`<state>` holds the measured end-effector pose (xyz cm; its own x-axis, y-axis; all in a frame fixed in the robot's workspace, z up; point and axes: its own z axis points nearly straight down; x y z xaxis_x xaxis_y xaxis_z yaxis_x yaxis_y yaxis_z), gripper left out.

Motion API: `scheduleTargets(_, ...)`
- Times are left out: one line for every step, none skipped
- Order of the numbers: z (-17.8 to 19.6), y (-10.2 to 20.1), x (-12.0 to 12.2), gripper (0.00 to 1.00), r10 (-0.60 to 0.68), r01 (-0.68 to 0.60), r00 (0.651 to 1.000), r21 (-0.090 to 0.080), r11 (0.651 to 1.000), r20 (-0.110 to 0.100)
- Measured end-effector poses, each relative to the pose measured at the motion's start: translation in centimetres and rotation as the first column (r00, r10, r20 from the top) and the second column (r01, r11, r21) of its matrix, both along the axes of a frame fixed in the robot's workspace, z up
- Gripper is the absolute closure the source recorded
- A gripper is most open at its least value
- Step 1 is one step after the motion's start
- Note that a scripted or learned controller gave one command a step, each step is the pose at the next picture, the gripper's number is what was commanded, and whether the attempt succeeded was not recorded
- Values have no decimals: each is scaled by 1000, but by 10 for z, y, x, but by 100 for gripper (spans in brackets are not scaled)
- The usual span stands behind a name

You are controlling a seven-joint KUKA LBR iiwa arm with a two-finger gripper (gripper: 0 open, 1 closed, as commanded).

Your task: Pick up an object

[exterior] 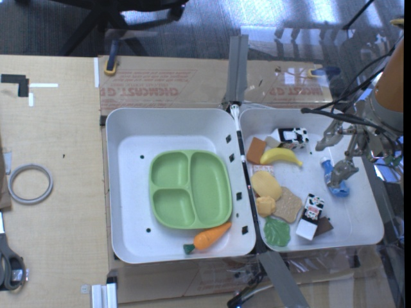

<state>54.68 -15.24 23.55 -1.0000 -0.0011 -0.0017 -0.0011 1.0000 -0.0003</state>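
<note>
Robot gripper (340, 154) hangs over the right bin (359, 226), fingers spread apart w/ nothing between them, just above a blue wrapper (335, 178). Banana (280, 156) lies nearby; left bin (125, 191) holds a green tray (191, 188) & carrot (210, 236).

Arm (392, 92): cut off by the right edge; only the orange band and wrist visible.
Blue object (335, 177): partly covered by a gripper (339, 154) finger; kind too small to tell.
Scissors (9, 269): cut off by the left edge, near corner.
Office chair (109, 5): cropped by the far edge.
Carrot (210, 236): far tip hidden under the green tray's (191, 189) near rim.
Small milk carton (309, 217): print too small to read.
</note>
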Motion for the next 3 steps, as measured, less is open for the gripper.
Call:
scheduleTargets(-143,-63,-10,0,-66,66,998,-1,998,2)
scheduleTargets(-143,-69,46,0,-251,251,968,0,968,3)
scheduleTargets(-143,-69,6,0,-209,209,978,0,978,2)
